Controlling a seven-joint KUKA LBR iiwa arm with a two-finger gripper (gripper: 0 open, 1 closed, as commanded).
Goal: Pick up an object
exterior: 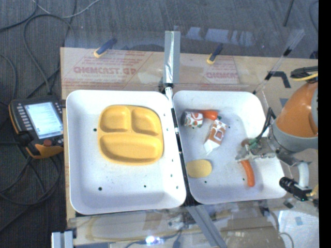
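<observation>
Fingers of my gripper (247,155) can't be told apart or together from here, hovering at the top end of the orange hot dog (250,173) in the right bin (234,98), probably approach step; next needs a clean closing.

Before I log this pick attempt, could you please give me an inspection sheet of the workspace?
Surface: two shallow white bins, left bin and right bin, on a bench covered with brown board.
Job's things: in the right bin, an orange hot-dog-shaped toy, a flat yellow disc, a white and orange carton, and a red and white crumpled packet beside a small orange piece.
Clutter: yellow three-compartment tray in the left bin.
Grippers: gripper just above the hot-dog toy's upper end.
Cables: black cables on the floor.
Surroundings: pendant with a lit screen at left.
</observation>
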